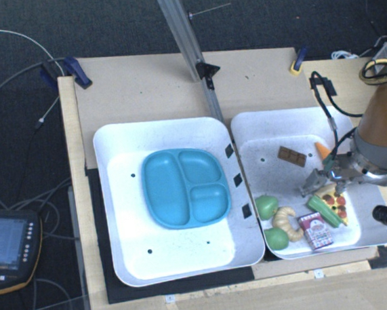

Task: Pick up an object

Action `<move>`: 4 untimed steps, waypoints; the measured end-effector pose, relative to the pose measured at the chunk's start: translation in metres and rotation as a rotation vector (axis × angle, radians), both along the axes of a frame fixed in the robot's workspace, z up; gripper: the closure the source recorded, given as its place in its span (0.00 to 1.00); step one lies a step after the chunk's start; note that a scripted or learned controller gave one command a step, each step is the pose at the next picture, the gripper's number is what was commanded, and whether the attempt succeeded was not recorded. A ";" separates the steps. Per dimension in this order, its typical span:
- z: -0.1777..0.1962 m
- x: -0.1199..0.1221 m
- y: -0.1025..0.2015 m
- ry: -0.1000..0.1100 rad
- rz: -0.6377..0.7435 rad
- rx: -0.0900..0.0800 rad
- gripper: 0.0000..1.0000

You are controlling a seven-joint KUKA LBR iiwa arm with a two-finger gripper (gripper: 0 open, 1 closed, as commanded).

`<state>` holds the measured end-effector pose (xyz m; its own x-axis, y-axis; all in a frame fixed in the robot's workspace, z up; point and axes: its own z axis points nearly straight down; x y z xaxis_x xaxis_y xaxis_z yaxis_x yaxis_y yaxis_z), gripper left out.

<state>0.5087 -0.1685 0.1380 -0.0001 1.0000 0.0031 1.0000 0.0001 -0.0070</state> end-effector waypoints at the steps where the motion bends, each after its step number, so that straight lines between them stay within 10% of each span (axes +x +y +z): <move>1: -0.042 0.002 -0.002 -0.013 -0.001 -0.008 0.00; 2: -0.029 0.004 -0.002 -0.020 0.000 -0.009 1.00; 4: 0.072 0.018 -0.002 -0.013 0.002 -0.005 1.00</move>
